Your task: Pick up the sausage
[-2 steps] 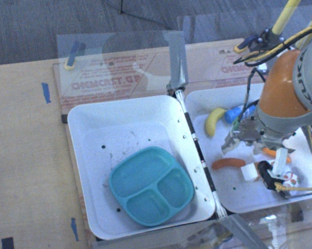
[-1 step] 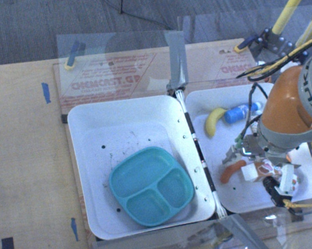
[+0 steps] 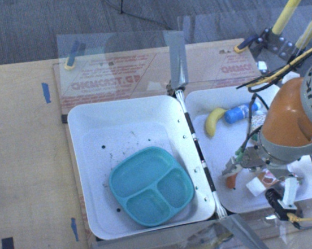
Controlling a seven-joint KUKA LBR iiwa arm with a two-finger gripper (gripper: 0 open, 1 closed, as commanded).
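Note:
In the right bin (image 3: pixel 234 200), a small reddish-brown piece (image 3: pixel 231 181) that looks like the sausage lies near the front left corner. My gripper (image 3: pixel 236 167) hangs directly over it, low in the bin, on the grey arm with its orange band (image 3: pixel 288 118). I cannot see whether the gripper touches the piece, and the arm hides much of the bin's right half.
A yellow banana (image 3: pixel 214 121) and a blue bottle (image 3: pixel 238 113) lie at the back of the right bin. A white block (image 3: pixel 255 186) and a red-and-white item (image 3: pixel 269 178) sit under the wrist. A teal divided plate (image 3: pixel 151 186) lies in the left bin (image 3: pixel 88 130).

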